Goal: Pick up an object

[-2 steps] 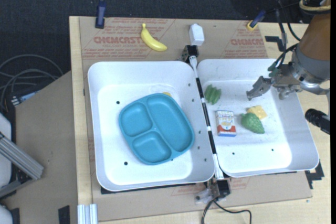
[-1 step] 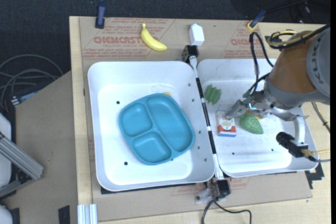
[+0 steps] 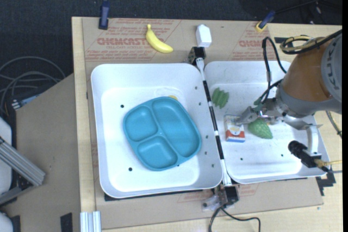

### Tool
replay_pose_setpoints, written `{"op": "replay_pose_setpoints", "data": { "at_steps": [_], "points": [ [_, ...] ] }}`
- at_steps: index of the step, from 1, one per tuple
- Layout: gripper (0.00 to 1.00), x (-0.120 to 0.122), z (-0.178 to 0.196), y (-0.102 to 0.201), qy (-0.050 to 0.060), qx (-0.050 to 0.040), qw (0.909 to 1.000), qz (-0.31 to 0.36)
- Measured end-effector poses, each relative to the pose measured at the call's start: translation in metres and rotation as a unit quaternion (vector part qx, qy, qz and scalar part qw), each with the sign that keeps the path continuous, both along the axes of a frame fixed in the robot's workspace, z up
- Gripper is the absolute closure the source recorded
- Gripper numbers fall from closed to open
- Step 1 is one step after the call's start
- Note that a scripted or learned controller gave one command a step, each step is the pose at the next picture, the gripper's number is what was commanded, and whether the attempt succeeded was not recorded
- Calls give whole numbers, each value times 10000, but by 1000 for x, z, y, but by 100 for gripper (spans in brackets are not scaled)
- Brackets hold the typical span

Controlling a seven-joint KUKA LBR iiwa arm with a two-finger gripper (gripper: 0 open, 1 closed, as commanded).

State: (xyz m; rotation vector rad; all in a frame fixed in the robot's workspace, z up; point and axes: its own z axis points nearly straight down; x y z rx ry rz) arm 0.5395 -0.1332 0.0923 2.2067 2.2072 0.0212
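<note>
Dark carpet surrounds the desk (image 3: pixel 136 38); in the right bin (image 3: pixel 272 168), the end effector (image 3: pixel 255 114), grip state unreadable, hangs just up-left of a green object (image 3: pixel 261 129), touching or nearly.

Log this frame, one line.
gripper: low in right bin | nearby: green toy, small carton | left bin: blue divided plate

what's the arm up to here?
The grey KUKA arm with the orange band reaches into the right white bin. Its gripper is low beside a bumpy green object and a small red-and-white box. Nothing visibly held. A blue divided plate fills the left white bin; a yellow banana lies outside.
</note>
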Motion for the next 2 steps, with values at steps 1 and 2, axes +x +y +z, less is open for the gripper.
{"op": "replay_pose_setpoints", "data": {
  "at_steps": [1, 2],
  "points": [
    [100, 0, 10, -2, -5, -21, 10000, -4],
    [0, 0, 10, -2, -1, -20, 10000, -5]
  ]
}}
